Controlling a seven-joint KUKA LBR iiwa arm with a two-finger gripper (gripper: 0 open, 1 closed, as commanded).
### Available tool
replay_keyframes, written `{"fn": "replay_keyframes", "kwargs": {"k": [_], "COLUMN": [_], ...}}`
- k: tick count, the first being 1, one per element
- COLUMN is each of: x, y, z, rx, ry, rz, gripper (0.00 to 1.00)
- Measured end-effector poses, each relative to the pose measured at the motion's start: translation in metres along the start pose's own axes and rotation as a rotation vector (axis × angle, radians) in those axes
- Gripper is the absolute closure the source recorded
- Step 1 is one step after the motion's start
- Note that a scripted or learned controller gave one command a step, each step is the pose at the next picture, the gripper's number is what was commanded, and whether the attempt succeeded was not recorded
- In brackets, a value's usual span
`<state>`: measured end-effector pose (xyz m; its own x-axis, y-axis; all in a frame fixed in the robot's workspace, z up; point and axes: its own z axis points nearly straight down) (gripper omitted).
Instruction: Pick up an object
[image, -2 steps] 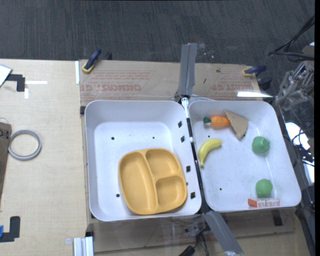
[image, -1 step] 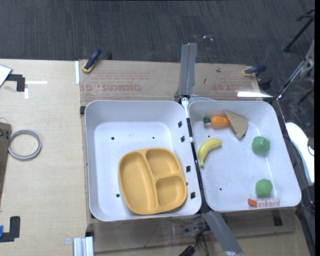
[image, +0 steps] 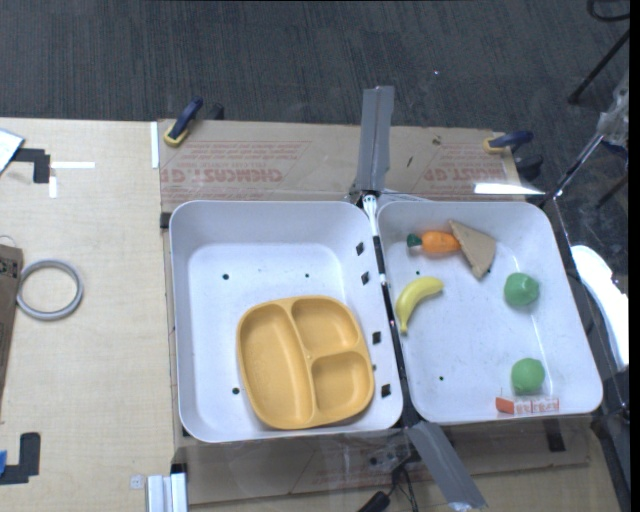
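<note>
In the right bin (image: 575, 300) we have our candidates: banana (image: 418, 298), carrot (image: 437, 242) touching a tan wedge (image: 474, 247), and two green balls (image: 521, 290). We'd pick the banana, closing across its narrow width, approx mid-length. There's bare floor to its right & below, but the divider wall is near its lower end. The yellow plate (image: 305, 360) in the left bin (image: 178, 300) looks awkward to pinch.

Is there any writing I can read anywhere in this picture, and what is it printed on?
Red print on the left of the cardboard sheet behind the bins: upside down, big letters roughly "CHEMC...", not surely readable.
Red print on the right of the same cardboard: too blurred to read.
Small red and white label in the right bin: too small to read.
</note>
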<state>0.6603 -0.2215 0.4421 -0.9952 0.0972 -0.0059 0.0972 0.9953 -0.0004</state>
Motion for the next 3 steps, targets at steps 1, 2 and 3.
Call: {"fn": "replay_keyframes", "kwargs": {"k": [1,2,3], "x": [0.0059,0.0,0.0039], "y": [-0.0004,0.0006,0.0002], "z": [0.0001,0.0005,0.0011], "rx": [-0.002,-0.005,-0.008], "ry": [0.001,-0.002,-0.004], "rz": [-0.506,-1.478,-2.264], "gripper": [1.0,1.0,1.0]}}
